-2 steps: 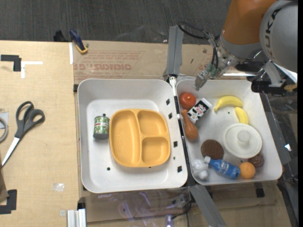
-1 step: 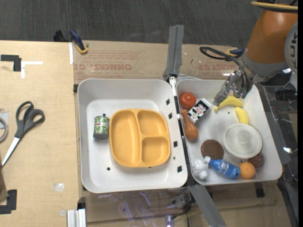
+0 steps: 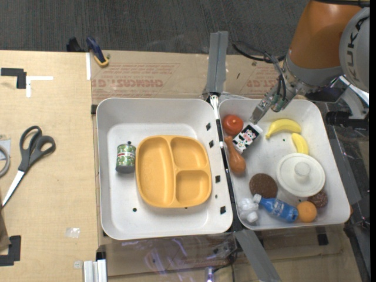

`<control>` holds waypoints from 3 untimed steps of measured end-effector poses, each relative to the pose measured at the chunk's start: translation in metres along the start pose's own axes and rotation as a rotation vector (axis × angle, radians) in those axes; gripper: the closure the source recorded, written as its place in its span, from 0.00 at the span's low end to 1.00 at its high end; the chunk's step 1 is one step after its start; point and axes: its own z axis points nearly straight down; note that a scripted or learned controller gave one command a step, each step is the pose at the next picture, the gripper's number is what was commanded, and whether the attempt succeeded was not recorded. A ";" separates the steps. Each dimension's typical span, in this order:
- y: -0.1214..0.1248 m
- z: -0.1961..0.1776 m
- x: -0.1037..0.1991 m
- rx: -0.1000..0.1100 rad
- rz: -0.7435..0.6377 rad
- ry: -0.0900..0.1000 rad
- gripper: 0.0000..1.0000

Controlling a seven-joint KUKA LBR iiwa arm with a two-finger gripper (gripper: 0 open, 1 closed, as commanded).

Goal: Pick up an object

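Nearest, along the front of the right bin (image 3: 336, 216), a blue bottle (image 3: 278, 208) is seen lying on its side with its white cap toward the left, and an orange (image 3: 307, 211) is pressed against its right end. Just behind these a dark brown round cookie (image 3: 263, 185) lies flat, and beside it a white lidded bowl (image 3: 301, 174) sits with a small dark item tucked at its lower right. Further back, a brown drumstick-shaped piece (image 3: 235, 159) is laid along the bin's left wall, touched at its upper end by a black-and-white spotted carton (image 3: 246, 138) that is tilted. A red tomato (image 3: 232, 124) is set just beyond the carton, and two bananas (image 3: 285, 127) are spread toward the right wall.

In the left bin (image 3: 108, 216), a yellow divided tray (image 3: 174, 171) is placed near the middle — a small green can (image 3: 125, 157) is stood just beside its left edge.

On the desk (image 3: 47, 216) to the left, scissors (image 3: 26, 155) are laid well apart from the bins.

Farthest back, the claw (image 3: 263, 111) is held over the rear of the right bin, just above the spotted carton and slanted down toward it; whether its fingers are apart or together cannot be told, and nothing is seen between them.
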 end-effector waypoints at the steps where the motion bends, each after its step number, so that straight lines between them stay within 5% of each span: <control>1: -0.052 -0.033 -0.077 0.000 0.260 -0.001 1.00; 2: -0.101 0.133 -0.074 0.002 0.226 0.002 1.00; 3: -0.038 0.145 -0.102 -0.001 0.432 -0.002 1.00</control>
